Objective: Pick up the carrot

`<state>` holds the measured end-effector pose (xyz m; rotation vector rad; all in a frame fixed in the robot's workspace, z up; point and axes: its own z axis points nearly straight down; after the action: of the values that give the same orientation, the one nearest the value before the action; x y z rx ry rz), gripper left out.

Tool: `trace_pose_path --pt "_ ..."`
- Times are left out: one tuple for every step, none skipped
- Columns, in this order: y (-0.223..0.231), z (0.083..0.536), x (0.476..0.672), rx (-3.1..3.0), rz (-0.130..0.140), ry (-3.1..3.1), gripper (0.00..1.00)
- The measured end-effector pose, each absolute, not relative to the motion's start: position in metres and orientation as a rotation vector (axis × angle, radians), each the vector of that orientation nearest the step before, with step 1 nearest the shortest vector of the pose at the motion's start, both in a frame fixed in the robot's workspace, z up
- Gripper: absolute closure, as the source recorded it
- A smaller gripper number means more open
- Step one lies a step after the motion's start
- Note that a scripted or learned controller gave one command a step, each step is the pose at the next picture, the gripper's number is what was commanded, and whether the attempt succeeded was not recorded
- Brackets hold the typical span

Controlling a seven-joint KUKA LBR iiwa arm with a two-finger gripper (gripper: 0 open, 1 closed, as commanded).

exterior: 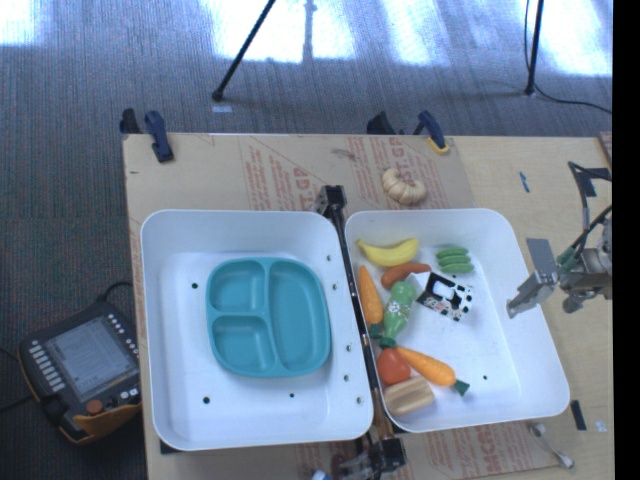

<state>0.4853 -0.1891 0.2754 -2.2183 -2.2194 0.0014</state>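
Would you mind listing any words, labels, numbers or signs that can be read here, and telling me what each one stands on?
Nothing here can be read for certain.
Red print on the bench board: letters and diamond outlines, upside down and too blurred to read.
Green bottle label: too small to read.
Black and white carton: cow-like patches, no legible words.
Handheld pendant screen and keys: too small to read.
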Motion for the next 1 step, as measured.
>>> trace_pose_path --pt "-0.1145 0.2199 0.4755 -2.032 0.002 -2.39 0.0"
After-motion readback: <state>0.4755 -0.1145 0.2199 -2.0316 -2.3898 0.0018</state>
